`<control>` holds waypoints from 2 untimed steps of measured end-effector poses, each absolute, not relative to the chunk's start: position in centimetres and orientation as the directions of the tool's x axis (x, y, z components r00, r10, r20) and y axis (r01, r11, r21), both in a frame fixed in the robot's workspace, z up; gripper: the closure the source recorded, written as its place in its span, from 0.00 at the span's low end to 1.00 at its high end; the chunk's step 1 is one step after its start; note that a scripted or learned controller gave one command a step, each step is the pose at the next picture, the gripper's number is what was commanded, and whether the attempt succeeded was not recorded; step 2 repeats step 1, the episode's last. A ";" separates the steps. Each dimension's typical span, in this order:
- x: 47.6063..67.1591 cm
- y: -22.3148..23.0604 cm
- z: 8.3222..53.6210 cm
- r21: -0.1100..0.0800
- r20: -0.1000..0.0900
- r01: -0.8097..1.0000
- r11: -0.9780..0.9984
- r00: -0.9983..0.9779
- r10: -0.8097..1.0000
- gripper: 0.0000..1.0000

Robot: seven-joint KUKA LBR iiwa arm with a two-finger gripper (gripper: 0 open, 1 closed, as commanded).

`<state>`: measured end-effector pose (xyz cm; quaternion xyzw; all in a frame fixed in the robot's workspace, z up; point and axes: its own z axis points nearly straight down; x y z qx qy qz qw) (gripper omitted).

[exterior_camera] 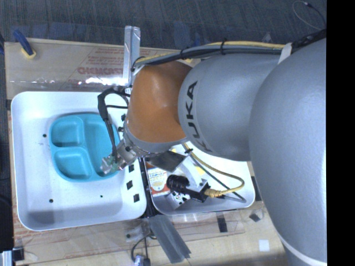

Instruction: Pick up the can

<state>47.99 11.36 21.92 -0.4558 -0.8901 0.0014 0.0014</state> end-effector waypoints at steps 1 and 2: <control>48.0 11.3 21.9 -0.003 0.001 0.812 0.583 -0.583 0.812 0.00; 48.0 11.3 21.9 -0.003 0.001 0.812 0.583 -0.583 0.812 0.00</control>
